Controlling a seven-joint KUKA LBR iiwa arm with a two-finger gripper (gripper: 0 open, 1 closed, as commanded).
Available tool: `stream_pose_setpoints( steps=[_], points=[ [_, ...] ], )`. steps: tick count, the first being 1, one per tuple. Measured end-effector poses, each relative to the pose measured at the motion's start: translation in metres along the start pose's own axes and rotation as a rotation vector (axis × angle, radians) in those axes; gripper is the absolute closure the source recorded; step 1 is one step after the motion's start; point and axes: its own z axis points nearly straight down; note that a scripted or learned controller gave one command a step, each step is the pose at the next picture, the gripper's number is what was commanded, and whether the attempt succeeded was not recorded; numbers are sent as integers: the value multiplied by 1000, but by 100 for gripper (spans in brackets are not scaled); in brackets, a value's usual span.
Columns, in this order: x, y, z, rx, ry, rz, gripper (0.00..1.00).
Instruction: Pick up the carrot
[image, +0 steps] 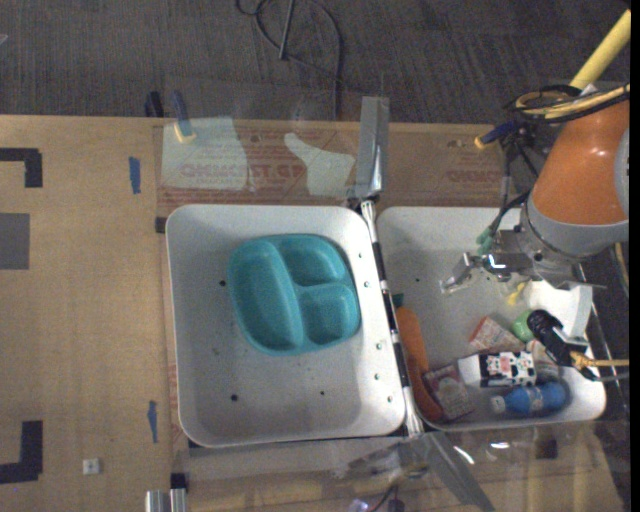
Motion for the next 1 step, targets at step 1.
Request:
stream_pose_setpoints(
  steps=[1],
  points=[
    [-10,-27,95,-21,-2,0,0]
  ],
)
